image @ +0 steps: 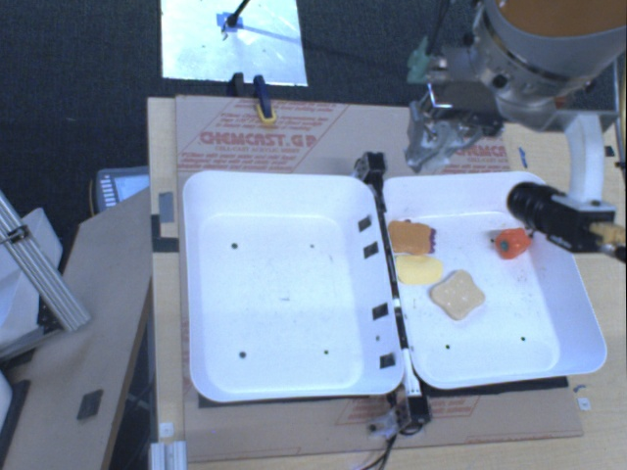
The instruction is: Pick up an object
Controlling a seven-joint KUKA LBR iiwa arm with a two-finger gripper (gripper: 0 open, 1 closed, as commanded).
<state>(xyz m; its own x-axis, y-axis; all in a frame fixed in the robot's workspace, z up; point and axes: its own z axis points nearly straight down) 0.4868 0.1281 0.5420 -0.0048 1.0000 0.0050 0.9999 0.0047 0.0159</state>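
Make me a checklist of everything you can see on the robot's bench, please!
Surface: cardboard sheet under two white bins; left bin and right bin touch at black clips.
Job's things: all in the right bin. Orange block, yellow piece just below it, tan piece, red piece apart to the right.
Clutter: yellow-and-blue clamp on the cardboard's far edge.
Grippers: gripper above the right bin's far rim, no item seen in it.
Cables: wires at the near edge.
Surroundings: shiny plate, dark floor, metal rail at left.
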